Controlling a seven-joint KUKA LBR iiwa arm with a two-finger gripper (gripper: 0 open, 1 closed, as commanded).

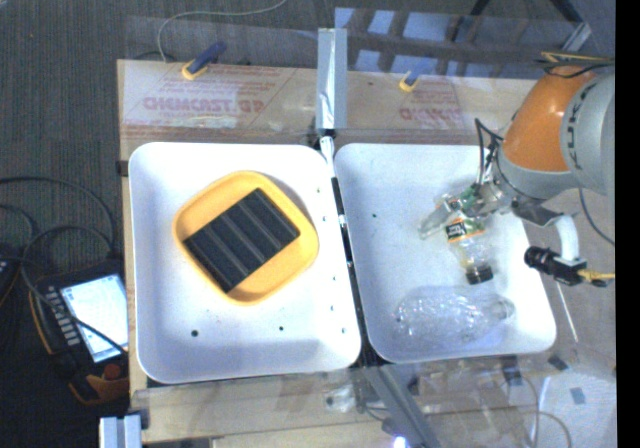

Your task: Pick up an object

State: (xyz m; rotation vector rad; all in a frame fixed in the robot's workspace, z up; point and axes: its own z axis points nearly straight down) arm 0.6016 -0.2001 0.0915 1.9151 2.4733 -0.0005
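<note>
From my remote station, the gripper (462, 219) sits low over the upper middle of the right bin (380, 236), its fingers a tangle of pale metal and green parts. Whether they stand wide or narrow I cannot tell (the detail at the tip is too fine and cluttered at this slant). Just below the tip, and apparently touching it, a small clear bottle with a dark cap (474, 258) lies on the bin floor, cap end pointing toward the near rim; I cannot see it between the fingers. The grey arm with its orange band (535, 131) reaches in from the right, over the bin's far right corner. Nearer the front wall of the same bin, apart from the gripper, a crumpled clear plastic bottle (452, 314) lies on its side. In the left bin (160, 336), a yellow rounded tray carrying a black ribbed insert (246, 236) rests at an angle near the centre, well apart from the gripper. The two bins sit edge to edge on a wooden bench (220, 101), with two yellow-handled clamps at its far edge.
</note>
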